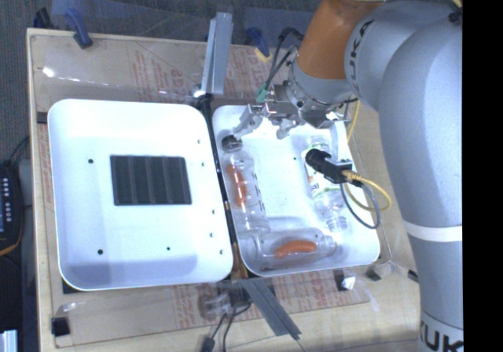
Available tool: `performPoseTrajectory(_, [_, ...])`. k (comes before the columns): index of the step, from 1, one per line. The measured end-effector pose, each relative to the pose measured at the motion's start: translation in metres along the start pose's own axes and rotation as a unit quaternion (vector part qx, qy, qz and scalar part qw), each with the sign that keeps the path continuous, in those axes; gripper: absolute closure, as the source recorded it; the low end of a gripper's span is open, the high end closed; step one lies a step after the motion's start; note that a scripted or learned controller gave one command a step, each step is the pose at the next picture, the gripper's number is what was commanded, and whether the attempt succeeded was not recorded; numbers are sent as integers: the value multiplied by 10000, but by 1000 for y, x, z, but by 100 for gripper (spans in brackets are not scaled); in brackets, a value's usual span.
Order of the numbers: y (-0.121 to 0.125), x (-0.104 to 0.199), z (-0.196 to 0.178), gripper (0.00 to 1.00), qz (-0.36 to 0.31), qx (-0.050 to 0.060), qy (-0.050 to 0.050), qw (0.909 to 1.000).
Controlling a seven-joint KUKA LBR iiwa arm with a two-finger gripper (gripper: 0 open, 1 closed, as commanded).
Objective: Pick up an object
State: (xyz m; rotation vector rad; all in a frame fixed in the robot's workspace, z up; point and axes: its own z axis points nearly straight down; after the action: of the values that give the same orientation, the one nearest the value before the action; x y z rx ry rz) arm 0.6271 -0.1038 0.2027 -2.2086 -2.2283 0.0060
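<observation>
Over the right-hand shallow white bin (361, 244) the grey arm with its orange band (334, 36) reaches in from the right, and its two-finger gripper (263, 119) hangs at the bin's far end, just above the upper left corner; whether the fingers are spread or pressed together I cannot tell from this angle, and nothing can be seen between them. Down in that bin, a clear plastic bottle with an orange label (242, 181) lies lengthwise along the left wall, its dark cap end near the gripper. A second clear plastic bottle with an orange label (292, 247) lies crosswise along the near wall, touching or just beside the first one's lower end. A third clear plastic bottle with a white label (326, 189) lies along the right wall, partly under a black connector with a yellow cable (330, 166) that loops out from the arm. The left-hand shallow white bin (71, 185) sits just beside, carrying a dark ribbed rectangular panel (150, 180) on its floor, well apart from the gripper
</observation>
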Motion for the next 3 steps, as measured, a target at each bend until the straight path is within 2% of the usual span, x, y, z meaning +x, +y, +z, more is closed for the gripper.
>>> performPoseTrajectory(1, [0,1,-9,100,-24,12,2,10000])
performPoseTrajectory(2, [0,1,-9,0,-24,13,1,10000])
performPoseTrajectory(3, [-7,-9,98,0,-238,-33,-9,9997])
